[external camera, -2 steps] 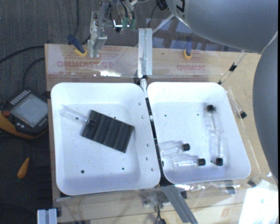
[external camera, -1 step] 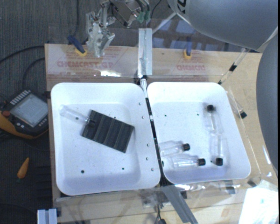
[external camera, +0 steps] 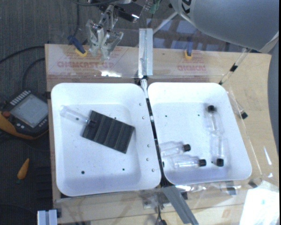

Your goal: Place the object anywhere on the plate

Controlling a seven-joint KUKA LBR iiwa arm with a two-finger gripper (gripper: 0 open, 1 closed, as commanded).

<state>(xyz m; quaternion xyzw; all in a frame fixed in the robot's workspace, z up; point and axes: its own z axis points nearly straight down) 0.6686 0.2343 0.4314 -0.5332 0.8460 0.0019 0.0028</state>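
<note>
Gripper (external camera: 103, 48) hovering beyond the bins, jaws apart, clamping nothing. Vial (external camera: 74, 114) touching the dark plate's (external camera: 107, 131) corner, not properly on it. Placing undone.

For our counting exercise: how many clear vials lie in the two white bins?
5. One vial lies in the left bin, beside the dark ridged plate. Four lie in the right bin: two near its right wall, two at front left. None looks hidden.
</note>
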